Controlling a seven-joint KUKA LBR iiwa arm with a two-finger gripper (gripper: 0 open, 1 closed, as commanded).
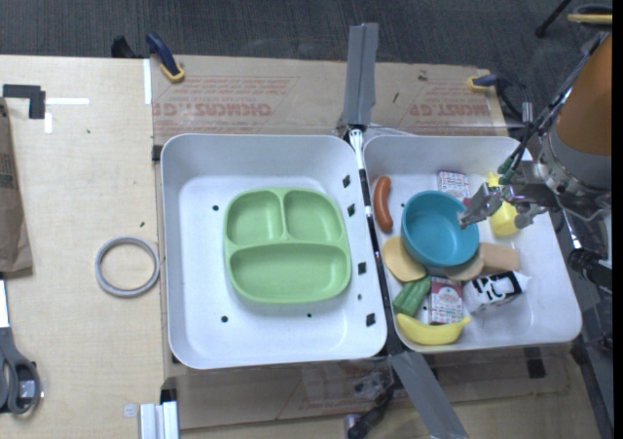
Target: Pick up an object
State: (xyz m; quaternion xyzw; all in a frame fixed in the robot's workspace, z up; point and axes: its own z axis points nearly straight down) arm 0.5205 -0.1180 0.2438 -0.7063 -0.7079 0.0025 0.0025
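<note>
The right bin point(545, 315) holds a blue bowl point(438, 231), a red sausage point(383, 203), a banana point(430, 331), a green cucumber point(412, 294), a tan wedge point(499, 257), a yellow round piece point(399, 257), small printed packets point(447, 304) and a black-and-white carton point(496, 287). My gripper point(501, 208) hangs over the bin's right part, just right of the bowl, and stands open. One finger is at the bowl's right rim, the other farther right. A yellow lemon-like fruit point(504, 221) shows between and below them; I cannot tell whether they touch it.
The left bin point(185, 233) carries a green divided plate point(287, 244). A grey ring point(128, 265) lies on the bench to the left. A grey metal post point(361, 77) stands behind the divide between the bins. The arm's orange band point(594, 106) rises at the right.
</note>
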